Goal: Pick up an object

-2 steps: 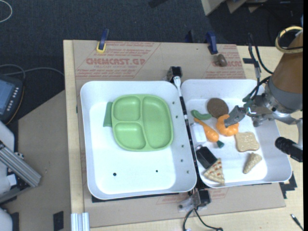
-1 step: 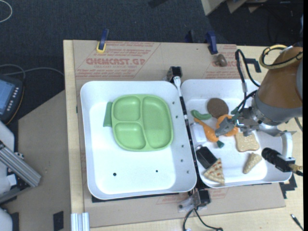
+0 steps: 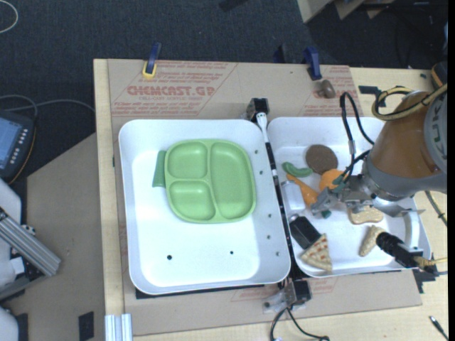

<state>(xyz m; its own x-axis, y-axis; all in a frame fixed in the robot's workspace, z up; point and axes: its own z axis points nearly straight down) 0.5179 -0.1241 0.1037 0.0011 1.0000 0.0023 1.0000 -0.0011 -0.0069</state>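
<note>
My gripper (image 3: 331,199) hangs low in the right bin (image 3: 284,135), near its middle, with the orange-banded arm (image 3: 402,148) behind it. It is right beside an orange carrot-like piece (image 3: 307,190) and an orange lump (image 3: 328,178). A brown round disc (image 3: 320,156) and a green curved piece (image 3: 295,168) lie just beyond it. A pizza slice (image 3: 318,252) and a black block (image 3: 304,229) rest nearer the front edge. Two tan biscuit-like pieces (image 3: 365,216) (image 3: 368,241) lie under the arm.
The left bin (image 3: 199,261) holds a green divided plate (image 3: 210,180) with a dark green strip at its left edge. A black divider with screws runs between the bins. Cables loop at the back right, and clamps sit on the bench's far edge.
</note>
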